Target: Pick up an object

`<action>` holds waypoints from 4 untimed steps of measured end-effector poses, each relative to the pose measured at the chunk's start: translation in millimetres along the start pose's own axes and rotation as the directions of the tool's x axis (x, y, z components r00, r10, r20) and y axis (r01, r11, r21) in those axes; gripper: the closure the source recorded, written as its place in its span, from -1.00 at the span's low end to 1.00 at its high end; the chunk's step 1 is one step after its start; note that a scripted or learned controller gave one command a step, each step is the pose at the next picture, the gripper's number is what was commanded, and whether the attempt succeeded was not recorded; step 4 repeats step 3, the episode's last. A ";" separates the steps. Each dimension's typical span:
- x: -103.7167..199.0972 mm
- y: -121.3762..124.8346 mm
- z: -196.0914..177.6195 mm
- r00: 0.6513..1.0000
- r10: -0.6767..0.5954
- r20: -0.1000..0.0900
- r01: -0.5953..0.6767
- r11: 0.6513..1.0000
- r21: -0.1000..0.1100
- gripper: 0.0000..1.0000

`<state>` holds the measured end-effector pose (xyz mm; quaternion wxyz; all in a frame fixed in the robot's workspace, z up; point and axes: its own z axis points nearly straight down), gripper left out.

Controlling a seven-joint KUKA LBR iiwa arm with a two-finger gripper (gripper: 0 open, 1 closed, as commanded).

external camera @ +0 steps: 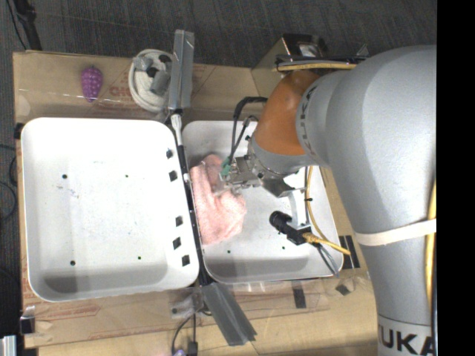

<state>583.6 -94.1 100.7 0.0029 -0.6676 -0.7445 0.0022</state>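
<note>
Arm down in the right bin

The grey arm (371, 162) reaches over the right bin (260, 269); left bin (96, 273) beside it. A pink cloth (217, 206) lies against the right bin's left wall, the end effector (236, 175) at its top edge, grip impossible to judge.

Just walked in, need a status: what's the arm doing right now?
The arm reaches in from the right over the right bin. Its pincer is down at the upper edge of a pink cloth lying against that bin's left wall. Whether it has hold of the cloth can't be told from this view; the cloth rests on the bin floor. The left bin isn't involved. A purple object sits on the bench beyond it.
</note>
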 end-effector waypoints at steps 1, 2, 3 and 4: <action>22.8 40.5 -137.2 0.893 -0.450 0.005 0.450 0.893 -0.005 1.00; 84.8 76.1 -232.5 0.711 -0.703 0.007 0.703 0.711 -0.005 1.00; 17.2 26.2 -155.8 0.634 -0.773 0.007 0.773 0.634 -0.002 1.00; 17.2 26.2 -155.8 0.634 -0.773 0.007 0.773 0.634 -0.002 1.00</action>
